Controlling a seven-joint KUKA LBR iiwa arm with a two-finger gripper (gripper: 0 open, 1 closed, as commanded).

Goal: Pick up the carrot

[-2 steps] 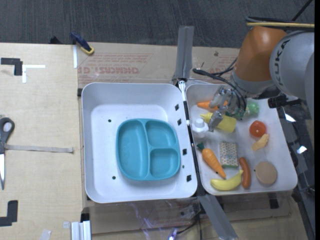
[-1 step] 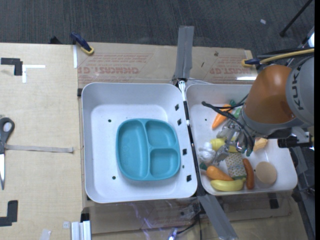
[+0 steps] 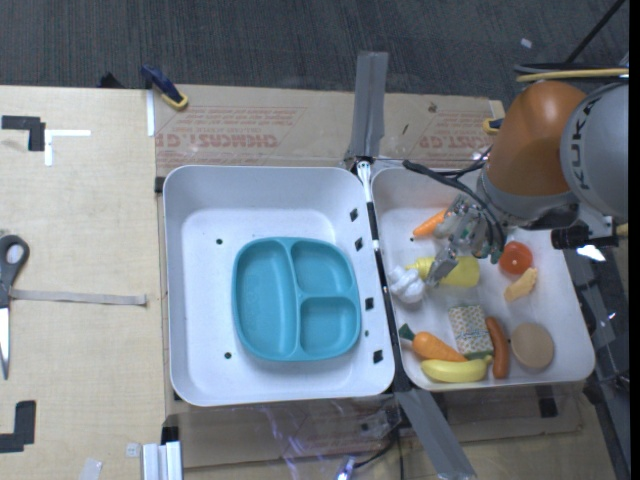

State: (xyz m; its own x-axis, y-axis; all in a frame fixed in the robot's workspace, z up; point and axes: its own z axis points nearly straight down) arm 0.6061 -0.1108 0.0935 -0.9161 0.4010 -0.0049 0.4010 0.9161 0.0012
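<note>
While my tool (image 3: 452, 251) hangs low over the right bin (image 3: 560, 368), near its far edge, I cannot tell its grip state. One carrot (image 3: 430, 225) lies just beside it toward the far left corner; another carrot (image 3: 436, 346) rests near the front edge, touching a banana (image 3: 455, 371). A teal tray (image 3: 297, 298) sits in the left bin (image 3: 190, 298).

two white bins (image 3: 180, 268), one teal tray (image 3: 297, 298), two carrots (image 3: 436, 346), one banana (image 3: 455, 370).
</note>
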